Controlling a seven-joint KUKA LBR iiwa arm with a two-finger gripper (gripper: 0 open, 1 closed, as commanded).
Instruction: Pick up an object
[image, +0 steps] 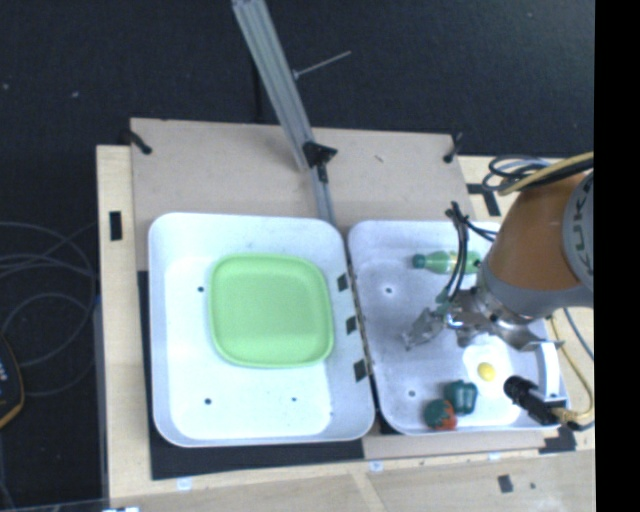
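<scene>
– Over the right bin (392, 385) of the two, where exactly is the gripper (425, 330)?

– It hangs near the middle of that bin, above bare white floor. The arm (535, 245), grey with an orange band, reaches in from the right side of the view and covers the bin's right part.

– Is the gripper spread or pressed together?

– I cannot tell; from above it reads only as a small cluster of grey metal. No object can be seen in its grasp.

– What lies around it that could be picked up?

– Four small things, all apart from the gripper. Toward the far wall, up and a little to the right in the view, a green bottle (435, 262) lies on its side. Toward the near wall and to the right, a yellow piece (486, 371) sits close under the arm. Nearer the front wall, a dark green object (462, 395) lies just beside a red-and-green object (438, 413); the two seem to touch.

– And farther out?

– The left bin (180, 300) sits right beside the first and holds a pale green plate (270, 310), square with rounded corners, lying flat near its centre. Both bins rest on a light brown bench (220, 160).
</scene>
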